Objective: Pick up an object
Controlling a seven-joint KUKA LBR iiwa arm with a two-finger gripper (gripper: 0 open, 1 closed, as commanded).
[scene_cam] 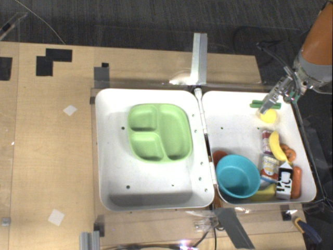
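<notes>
My gripper hangs over the far right corner of the right bin, reaching in from the right below the orange band of the arm. Its tip sits just above a small round yellow fruit and beside a thin green piece. Whether it touches either one cannot be made out. Along the bin's right side lie a banana, a small printed packet, a black and white box and a reddish sausage.
A blue bowl stands at the near side of the right bin, partly over a red-brown item. The left bin holds a green divided plate. A metal post rises behind the wall between the bins.
</notes>
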